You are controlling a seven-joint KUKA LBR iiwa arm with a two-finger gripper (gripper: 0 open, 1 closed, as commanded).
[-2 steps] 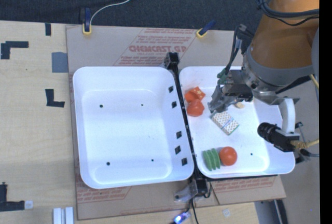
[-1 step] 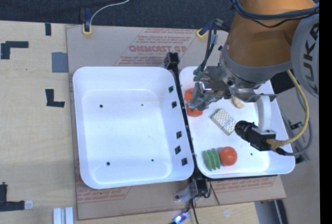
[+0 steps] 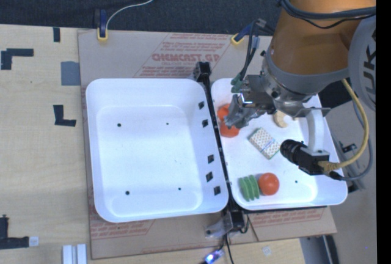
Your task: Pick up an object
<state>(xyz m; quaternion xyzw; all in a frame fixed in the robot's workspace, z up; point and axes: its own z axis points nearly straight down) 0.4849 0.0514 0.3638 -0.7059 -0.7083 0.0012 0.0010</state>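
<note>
The tabletop (image 3: pixel 36 153) is lying under everything, pale wood with dark tape marks at nine o'clock. On it a cardboard sheet (image 3: pixel 171 55) is resting, carrying red print that reads "CHEMCAST" and then letters that look like "GP"; more red print along its six o'clock edge is too small to read.

The arm (image 3: pixel 321 18) is reaching in from three o'clock, its orange band bulging at one o'clock of the view, with cables looping around it.

The left bin (image 3: pixel 146 146) is sitting at the centre, white with a few small dark dots on its floor. The right bin (image 3: pixel 305 195) is touching it along a black clipped seam.

The gripper (image 3: pixel 235 117) is hanging low over the right bin's nine o'clock side. Its fingers are pressing down at an orange object (image 3: pixel 227 129), but whether they are wide, narrow or holding it cannot be told.

A patterned box (image 3: pixel 264 142) is lying at the bin's middle. At six o'clock a green item (image 3: pixel 248 187) is touching a red ball (image 3: pixel 269 184). A small cream piece (image 3: pixel 280 120) is peeking out near the wrist.
</note>
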